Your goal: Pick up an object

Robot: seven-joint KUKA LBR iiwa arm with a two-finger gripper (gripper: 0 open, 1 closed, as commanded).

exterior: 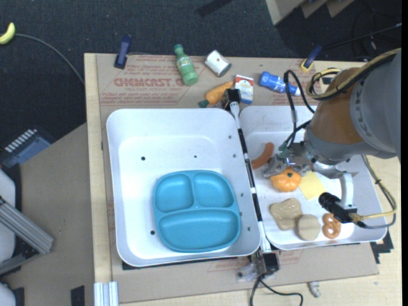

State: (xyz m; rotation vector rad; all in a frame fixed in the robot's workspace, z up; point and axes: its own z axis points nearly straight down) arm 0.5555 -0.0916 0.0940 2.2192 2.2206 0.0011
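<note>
Grey with an orange band, the arm (357, 110) reaches in from the right and bends down into the right bin (376, 231). Its gripper (285, 165) sits low, just above an orange pumpkin (285, 181) beside a sausage (262, 155). Whether the claw is open or closed cannot be told.

One fixed camera looks down, apparently slanted, on both bins (121, 132).
</note>
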